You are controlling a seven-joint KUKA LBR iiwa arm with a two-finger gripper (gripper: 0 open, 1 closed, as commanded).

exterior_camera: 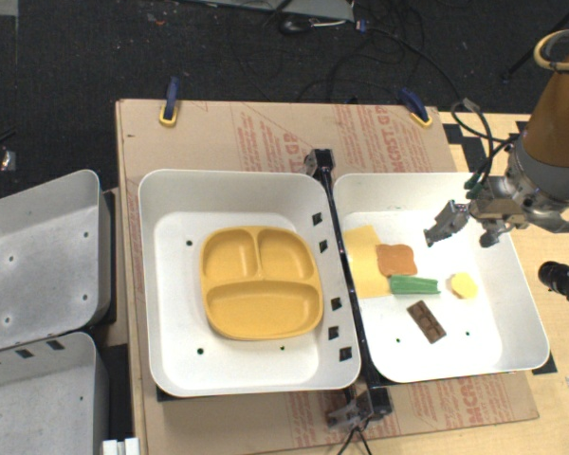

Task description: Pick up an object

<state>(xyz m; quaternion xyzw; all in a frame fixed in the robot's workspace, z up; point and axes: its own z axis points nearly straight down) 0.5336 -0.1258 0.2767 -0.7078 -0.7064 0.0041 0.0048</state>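
Yellow tray (262, 283) fills the left bin (161, 254); the pincer (467, 224), spread wide and holding nothing, hangs over the right bin (512, 349).

The arm (555, 112) is cut off by the right edge, so only its orange band and wrist show. The gripper (467, 222) is small and dark against the right bin (512, 349); its fingers perhaps stand apart, but this cannot be told. The yellow sheet (362, 262) runs partly under the brown slice (396, 259). A spare white bin (38, 245) is cropped at the left edge.
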